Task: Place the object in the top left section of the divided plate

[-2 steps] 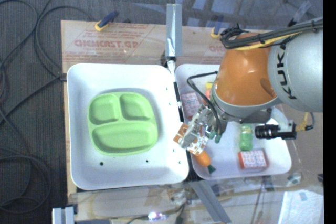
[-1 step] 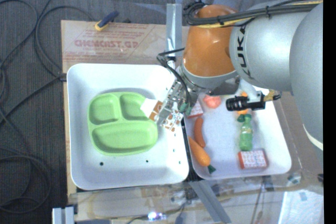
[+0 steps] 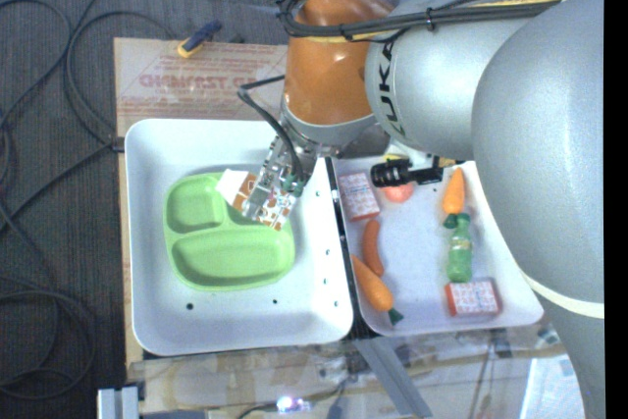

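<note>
A green divided plate lies in the left white bin. Its small top left section is bare, as is the large lower section. My gripper hangs over the plate's upper right part, under the orange band of the arm. A small white piece sticks out at the gripper's left side, at the divider beside the top left section. Whether it is held or just lying on the plate I cannot tell. The plate's upper right section is hidden by the gripper.
The right bin holds a small patterned box, a red sausage, two carrots, a green bottle and a red box. A blue and yellow tool lies on the board behind the bins.
</note>
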`<state>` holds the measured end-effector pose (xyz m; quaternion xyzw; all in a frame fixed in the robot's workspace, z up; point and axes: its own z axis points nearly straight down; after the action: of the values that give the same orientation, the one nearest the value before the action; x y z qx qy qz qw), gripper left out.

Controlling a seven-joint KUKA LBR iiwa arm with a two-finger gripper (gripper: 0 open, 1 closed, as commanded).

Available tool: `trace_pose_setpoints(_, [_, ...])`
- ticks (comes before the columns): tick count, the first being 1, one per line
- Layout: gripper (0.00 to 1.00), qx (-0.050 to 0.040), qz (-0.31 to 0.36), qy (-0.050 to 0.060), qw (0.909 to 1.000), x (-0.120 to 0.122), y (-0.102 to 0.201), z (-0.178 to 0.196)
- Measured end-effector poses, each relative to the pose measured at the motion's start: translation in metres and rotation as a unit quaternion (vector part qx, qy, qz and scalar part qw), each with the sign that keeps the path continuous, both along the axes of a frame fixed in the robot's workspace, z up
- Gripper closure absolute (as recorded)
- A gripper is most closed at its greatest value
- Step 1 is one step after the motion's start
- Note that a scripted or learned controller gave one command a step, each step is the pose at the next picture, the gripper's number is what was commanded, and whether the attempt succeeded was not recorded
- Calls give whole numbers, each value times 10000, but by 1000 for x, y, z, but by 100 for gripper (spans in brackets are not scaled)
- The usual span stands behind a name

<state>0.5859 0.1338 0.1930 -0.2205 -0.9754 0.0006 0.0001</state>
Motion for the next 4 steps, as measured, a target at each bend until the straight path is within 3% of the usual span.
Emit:
trace_pose_setpoints(1, [100, 11, 301, -4, 9995, -38, -18, -56])
trace_pose_setpoints(2, [100, 2, 611, -3, 9981, -81, -46, 35])
trace_pose_setpoints(3, [100, 5, 26, 4, 10000, -56, -50, 36])
trace_pose_setpoints(4, [100, -4, 277, 7, 9996, 4, 0, 36])
